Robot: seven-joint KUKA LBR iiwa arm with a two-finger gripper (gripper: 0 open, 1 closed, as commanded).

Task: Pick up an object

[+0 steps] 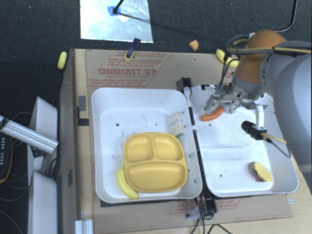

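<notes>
A small orange sausage-shaped piece lies near the far left corner of the right bin. My gripper hangs low over the piece's right end, touching it or nearly so; the view does not settle whether it grips it. A yellow chunk rests near the right bin's front right corner. In the left bin sits a yellow divided plate, with a banana against its front left edge and a small patterned packet behind it.
The grey arm with its orange band reaches in over the right bin's far right side. The divider between the bins runs just left of the orange piece. Small yellow and orange bits lie outside the bins on the bench and floor.
</notes>
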